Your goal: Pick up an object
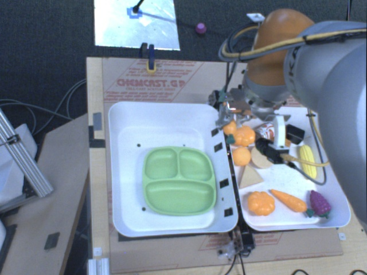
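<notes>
2 white bins sit side by side on the bench. The left bin (pixel 123 153) holds a green divided plate (pixel 179 180) with 3 compartments, lying flat.

The right bin (pixel 338 211) holds toy food: a small pumpkin (pixel 261 203) at 6 o'clock, a carrot (pixel 288 200) just beside it, purple grapes (pixel 319 203) at 4 o'clock, a corn cob (pixel 308 160) at 3 o'clock.

The gripper (pixel 229 114) sits low at the bin's 11 o'clock corner, next to 2 orange fruits (pixel 243 136).

Even bright light, soft shadows, foil sheet (pixel 136 16) glaring, slight blur
</notes>
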Robot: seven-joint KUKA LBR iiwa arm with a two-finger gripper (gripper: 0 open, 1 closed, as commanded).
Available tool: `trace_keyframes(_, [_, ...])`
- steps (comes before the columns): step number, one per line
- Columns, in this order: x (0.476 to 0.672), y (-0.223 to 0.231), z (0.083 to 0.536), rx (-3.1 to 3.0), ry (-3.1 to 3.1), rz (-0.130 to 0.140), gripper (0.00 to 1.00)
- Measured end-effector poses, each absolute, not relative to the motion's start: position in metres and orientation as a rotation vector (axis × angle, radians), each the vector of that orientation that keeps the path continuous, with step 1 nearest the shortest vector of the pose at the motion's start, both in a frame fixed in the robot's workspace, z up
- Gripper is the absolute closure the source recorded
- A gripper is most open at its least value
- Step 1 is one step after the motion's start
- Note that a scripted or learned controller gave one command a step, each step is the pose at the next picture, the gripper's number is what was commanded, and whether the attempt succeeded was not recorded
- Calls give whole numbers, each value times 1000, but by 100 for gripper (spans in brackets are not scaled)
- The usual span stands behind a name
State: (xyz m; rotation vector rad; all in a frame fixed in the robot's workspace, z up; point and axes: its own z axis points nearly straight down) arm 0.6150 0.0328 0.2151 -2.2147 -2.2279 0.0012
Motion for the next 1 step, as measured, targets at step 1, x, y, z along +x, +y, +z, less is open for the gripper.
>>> trace_keyframes(1, [627, 23, 221, -2221, -2225, -3, 100])
